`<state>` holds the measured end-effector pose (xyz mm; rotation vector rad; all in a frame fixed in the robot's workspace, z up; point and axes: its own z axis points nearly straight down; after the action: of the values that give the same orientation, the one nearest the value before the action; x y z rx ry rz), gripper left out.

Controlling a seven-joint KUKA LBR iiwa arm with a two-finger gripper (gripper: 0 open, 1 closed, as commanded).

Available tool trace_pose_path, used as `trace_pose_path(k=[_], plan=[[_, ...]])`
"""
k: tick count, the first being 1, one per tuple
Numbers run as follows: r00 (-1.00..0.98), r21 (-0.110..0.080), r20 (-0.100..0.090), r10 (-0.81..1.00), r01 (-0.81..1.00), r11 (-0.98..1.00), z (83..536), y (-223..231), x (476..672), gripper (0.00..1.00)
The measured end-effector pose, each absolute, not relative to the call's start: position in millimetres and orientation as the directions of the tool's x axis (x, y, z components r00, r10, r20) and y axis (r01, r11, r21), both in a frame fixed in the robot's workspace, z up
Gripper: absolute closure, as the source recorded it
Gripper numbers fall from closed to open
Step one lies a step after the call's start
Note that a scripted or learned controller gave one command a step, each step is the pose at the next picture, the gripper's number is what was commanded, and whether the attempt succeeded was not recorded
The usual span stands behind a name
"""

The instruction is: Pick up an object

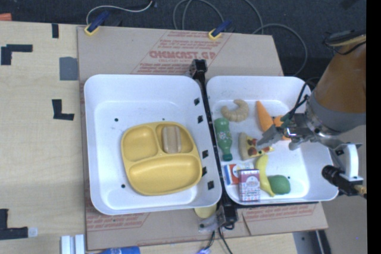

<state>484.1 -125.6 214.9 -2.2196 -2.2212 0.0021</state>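
Note:
The right bin (297, 89) holds several small items: a tan croissant-shaped piece (237, 110), an orange carrot (263, 116), a green bottle (224, 137), a yellow banana (262, 171), a green round fruit (278, 185) and a red-and-white box (249, 183). My gripper (264, 142) reaches in from the right and hangs low over the bin's middle, just above a small tan and red item (246, 144) and the banana's upper end. The arm hides part of the carrot's lower end. No object is seen lifted.
The left bin (101, 98) holds a yellow divided tray (161, 172) with a tan piece (172, 139) in its upper right compartment. A black divider (203, 122) separates the bins. Cables (202, 3) lie behind the bench.

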Motion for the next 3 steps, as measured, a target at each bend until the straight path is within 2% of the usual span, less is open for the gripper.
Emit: trace_pose_path(k=[1,2,3], plan=[[-0.001,-0.003,-0.001,1.0,1.0,0.001,120,-150,536.6,0.0],[0.004,0.013,-0.016,1.0,1.0,-0.004,89,-122,541.4,0.0],[0.005,0.006,-0.022,1.0,1.0,-0.005,87,-115,605.7,0.0]])
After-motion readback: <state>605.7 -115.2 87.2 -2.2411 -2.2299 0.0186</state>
